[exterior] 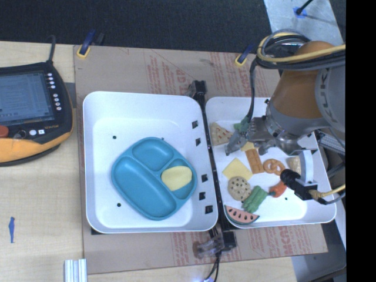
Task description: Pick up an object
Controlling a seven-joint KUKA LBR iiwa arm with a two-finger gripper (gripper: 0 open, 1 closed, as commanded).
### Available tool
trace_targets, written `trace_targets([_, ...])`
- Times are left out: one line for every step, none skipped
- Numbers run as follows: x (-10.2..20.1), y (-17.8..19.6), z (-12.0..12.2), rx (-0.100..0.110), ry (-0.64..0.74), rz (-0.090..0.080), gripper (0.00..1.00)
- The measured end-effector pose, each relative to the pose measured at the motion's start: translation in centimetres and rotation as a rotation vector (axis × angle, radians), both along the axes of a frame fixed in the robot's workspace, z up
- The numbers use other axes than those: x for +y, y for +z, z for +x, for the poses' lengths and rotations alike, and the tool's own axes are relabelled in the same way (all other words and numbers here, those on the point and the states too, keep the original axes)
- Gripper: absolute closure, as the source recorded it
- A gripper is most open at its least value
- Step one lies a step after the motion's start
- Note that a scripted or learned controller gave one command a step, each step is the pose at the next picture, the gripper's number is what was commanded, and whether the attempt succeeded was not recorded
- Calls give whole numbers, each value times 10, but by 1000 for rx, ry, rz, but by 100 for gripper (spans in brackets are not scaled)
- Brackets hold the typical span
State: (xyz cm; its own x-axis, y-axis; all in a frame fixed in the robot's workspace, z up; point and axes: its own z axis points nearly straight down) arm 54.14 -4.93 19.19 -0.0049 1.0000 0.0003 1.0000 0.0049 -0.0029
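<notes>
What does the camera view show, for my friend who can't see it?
A grey and orange robot arm reaches over the right bin, its gripper low among toy foods like a watermelon slice, cookie and pretzel. The left bin holds a blue divided plate with a yellow piece on it.

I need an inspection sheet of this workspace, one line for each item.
Surface: bench with brown sheet, two white bins side by side.
Job's things: right bin holds toy food: cheese slice, cookie, pretzel, watermelon slice, green piece.
Clutter: left bin holds blue divided plate with yellow piece in one compartment.
Grippers: gripper low over right bin; finger state unclear.
Cables: black cable along arm.
Surroundings: control tablet at left.
</notes>
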Motion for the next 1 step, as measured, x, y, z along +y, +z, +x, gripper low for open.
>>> trace_targets([-46, -63, -20, 7, -4, 0, 0])
